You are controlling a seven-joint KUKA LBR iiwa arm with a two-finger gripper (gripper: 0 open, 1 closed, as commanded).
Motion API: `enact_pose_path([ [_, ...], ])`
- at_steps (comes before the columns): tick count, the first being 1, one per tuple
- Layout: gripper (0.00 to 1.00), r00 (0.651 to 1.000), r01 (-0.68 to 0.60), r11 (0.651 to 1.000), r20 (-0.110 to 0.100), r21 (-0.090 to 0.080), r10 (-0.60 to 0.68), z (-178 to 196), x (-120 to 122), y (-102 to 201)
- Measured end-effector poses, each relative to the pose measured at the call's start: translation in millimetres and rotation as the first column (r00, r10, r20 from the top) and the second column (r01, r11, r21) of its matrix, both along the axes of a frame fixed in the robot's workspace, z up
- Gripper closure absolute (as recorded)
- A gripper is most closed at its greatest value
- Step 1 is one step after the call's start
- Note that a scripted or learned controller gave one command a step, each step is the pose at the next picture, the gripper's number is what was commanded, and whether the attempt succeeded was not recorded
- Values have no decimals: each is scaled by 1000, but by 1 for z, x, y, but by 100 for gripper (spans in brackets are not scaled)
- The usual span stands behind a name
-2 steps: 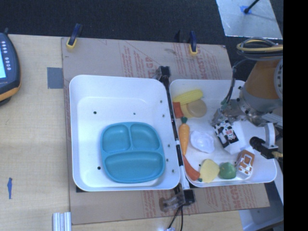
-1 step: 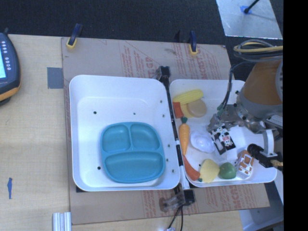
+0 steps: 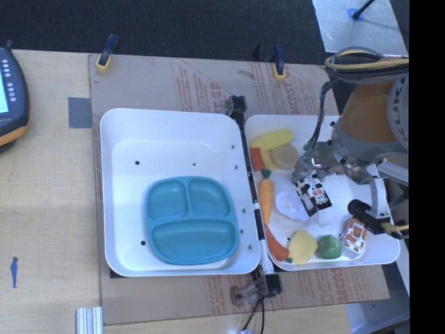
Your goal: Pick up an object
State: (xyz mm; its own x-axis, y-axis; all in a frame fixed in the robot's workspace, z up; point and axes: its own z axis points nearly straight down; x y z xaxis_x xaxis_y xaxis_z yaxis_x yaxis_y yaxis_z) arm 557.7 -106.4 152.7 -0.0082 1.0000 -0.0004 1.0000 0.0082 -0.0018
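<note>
Where the gripper (image 3: 311,186) hangs low in the right bin (image 3: 389,256), a clear plastic piece (image 3: 288,204) lies just below and to its left on the bin floor, not visibly between the fingers; whether the gripper is spread or clenched cannot be told from this view. Left of the gripper a toy carrot (image 3: 265,197) lies lengthwise along the bin's left wall, its green top pointing away from the camera. Above and left of the gripper sit a yellow corn cob (image 3: 272,140) and a tan round piece (image 3: 284,158), touching each other. Below the gripper, along the near wall, a pale yellow fruit (image 3: 302,246) rests just beside a green one (image 3: 328,247), and an orange-and-white patterned block (image 3: 353,238) lies right of the green one. Behind the gripper the grey arm (image 3: 368,113) with its orange band enters from the right. Well to the gripper's left, the left bin (image 3: 125,138) holds a blue divided plate (image 3: 190,220). Both bins stand on the wooden bench (image 3: 49,207), where a handheld control pendant (image 3: 10,92) lies at the far left edge.
</note>
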Motion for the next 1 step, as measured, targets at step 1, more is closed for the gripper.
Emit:
enact_pose_path([
  [1, 100, 1000, -4, 1000, 1, 2, 4, 41, -14, 76],
])
